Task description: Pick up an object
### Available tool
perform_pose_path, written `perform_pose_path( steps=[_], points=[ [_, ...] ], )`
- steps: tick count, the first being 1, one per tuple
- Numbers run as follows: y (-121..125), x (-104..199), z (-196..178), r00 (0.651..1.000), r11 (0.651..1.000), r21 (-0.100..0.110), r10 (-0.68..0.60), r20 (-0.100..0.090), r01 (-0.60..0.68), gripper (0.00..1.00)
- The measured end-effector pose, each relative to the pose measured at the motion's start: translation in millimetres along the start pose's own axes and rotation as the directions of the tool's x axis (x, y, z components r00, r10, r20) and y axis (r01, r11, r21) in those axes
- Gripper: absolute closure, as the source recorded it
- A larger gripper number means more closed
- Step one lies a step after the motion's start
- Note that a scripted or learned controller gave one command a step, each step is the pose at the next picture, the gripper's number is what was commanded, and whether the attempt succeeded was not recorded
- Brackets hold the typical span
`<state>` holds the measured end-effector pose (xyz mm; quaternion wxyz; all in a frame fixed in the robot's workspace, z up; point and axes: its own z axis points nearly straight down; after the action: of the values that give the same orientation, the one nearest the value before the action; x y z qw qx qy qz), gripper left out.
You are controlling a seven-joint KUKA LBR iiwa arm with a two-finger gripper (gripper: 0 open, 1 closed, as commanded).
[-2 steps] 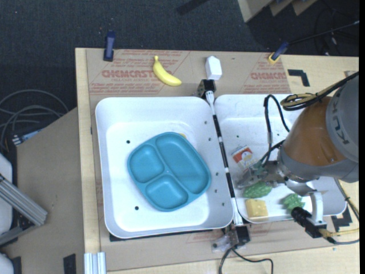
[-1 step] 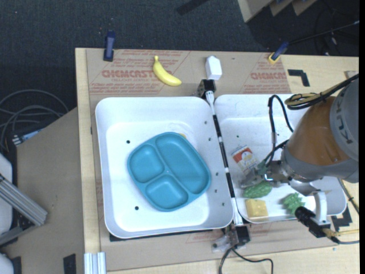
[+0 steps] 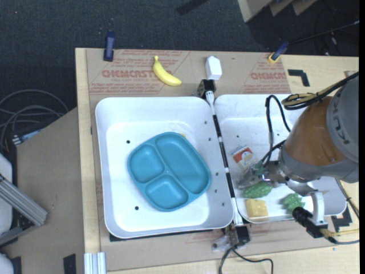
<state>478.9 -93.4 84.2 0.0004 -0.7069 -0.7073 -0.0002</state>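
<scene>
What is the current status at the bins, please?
Claw low in right white bin, grip unclear. Green leafy piece beneath it. Yellow block, small red-and-white card close by.

One fixed camera looks slantwise down on both bins (image 3: 108, 130).

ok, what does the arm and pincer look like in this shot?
The arm is a fat rounded grey body with a wide orange band above the wrist. A black cable loops along its left side. The pincer is grey metal, small beside the arm. A white bracket with a black part sits below the wrist.
</scene>
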Motion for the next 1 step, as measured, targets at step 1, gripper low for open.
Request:
perform_pose_path(
  steps=[1],
  points=[
    [1.2,-0.2,-10.5,1.0,1.0,-0.005,0.001,0.002,-0.001,1.0]
  ],
)
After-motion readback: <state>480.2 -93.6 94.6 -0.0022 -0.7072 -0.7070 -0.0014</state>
